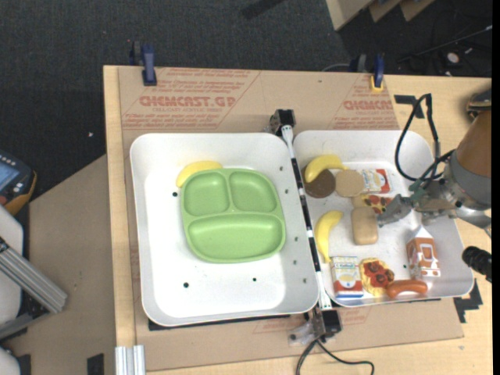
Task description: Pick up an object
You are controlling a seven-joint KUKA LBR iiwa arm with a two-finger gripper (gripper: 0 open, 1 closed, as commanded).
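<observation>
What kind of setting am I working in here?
Probably a robotics lab test bench: a cardboard-covered board held by blue clamps, two shallow white bins holding toy food such as a yellow plastic banana, and loose black cables.

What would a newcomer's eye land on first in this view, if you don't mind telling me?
Most likely the green divided plate lying in the left bin, with a yellow banana peeking out at its far edge. Next comes the right bin, crowded with toy food, and the pincer reaching in over it.
</observation>
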